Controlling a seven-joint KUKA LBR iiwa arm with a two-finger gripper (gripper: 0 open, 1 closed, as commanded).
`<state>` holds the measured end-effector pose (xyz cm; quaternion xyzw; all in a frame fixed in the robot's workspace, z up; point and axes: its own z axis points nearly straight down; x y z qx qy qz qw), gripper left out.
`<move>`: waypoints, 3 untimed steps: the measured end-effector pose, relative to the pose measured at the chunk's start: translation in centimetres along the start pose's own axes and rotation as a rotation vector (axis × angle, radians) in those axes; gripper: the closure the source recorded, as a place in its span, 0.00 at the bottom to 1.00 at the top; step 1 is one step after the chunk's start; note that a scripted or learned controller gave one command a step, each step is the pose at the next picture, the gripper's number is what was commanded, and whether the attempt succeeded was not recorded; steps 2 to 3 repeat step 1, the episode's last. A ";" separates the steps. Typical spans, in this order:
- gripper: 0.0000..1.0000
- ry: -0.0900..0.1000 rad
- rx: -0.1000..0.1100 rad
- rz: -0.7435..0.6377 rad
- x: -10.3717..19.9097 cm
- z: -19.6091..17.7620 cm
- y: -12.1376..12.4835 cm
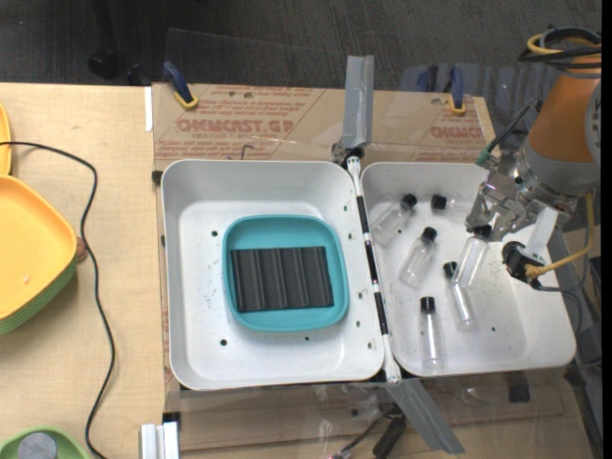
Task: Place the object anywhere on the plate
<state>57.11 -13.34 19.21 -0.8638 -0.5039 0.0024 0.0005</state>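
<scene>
Right now your gripper (481,226) hovers just above a clear vial (472,260); I cannot tell its state; the teal plate (284,233) lies well left.

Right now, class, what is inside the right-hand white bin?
Inside the right bin lie several clear vials with black caps, scattered loosely. The gripper hangs over one vial near the far right. Anything beneath the arm is covered.
</scene>
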 end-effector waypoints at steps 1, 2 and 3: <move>0.00 0.000 0.000 0.000 0.0 0.0 0.0; 0.00 0.000 0.000 0.000 0.0 0.0 0.0; 0.00 0.000 0.000 0.000 0.0 0.0 0.0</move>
